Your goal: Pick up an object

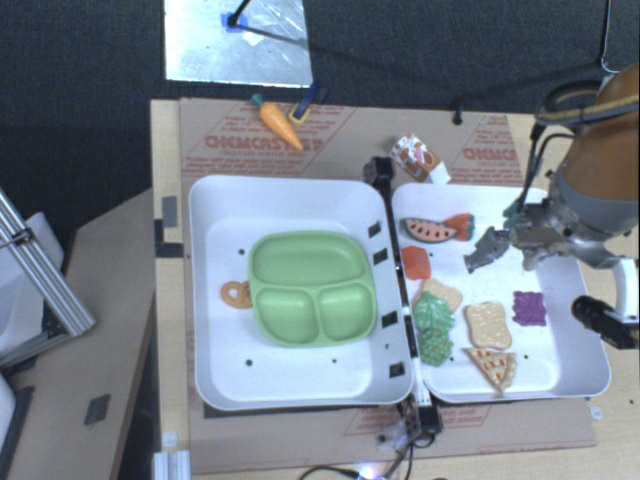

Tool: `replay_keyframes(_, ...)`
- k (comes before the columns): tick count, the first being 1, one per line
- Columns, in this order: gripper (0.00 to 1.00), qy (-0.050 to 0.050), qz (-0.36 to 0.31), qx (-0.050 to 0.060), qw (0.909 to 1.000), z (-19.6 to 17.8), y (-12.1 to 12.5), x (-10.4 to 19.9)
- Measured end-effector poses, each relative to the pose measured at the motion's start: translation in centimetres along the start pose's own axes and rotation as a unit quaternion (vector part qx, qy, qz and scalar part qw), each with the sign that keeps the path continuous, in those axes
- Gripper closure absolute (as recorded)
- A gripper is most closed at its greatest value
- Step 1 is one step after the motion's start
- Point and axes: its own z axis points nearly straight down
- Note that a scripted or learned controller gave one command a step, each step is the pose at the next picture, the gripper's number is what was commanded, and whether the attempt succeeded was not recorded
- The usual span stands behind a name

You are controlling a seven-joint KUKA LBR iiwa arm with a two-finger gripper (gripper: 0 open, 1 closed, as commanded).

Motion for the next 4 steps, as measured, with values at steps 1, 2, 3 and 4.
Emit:
replay_keyframes(1, 0.00, -0.001, -0.001, -0.005, 1.0000, -0.4, 0.2, 0.0)
replay_keyframes(2, 0.00, 0.000, 0.000, -0.002, 1.0000, 5.8, 0.1, -0.1)
replay_keyframes(3, 0.00, 0.000, 0.000, -0.002, 1.0000, 11.8, 0.8, 0.1)
replay_keyframes(4, 0.00, 0.000, 0.000, -0.002, 1.0000, 16.6, 0.1, -0.5)
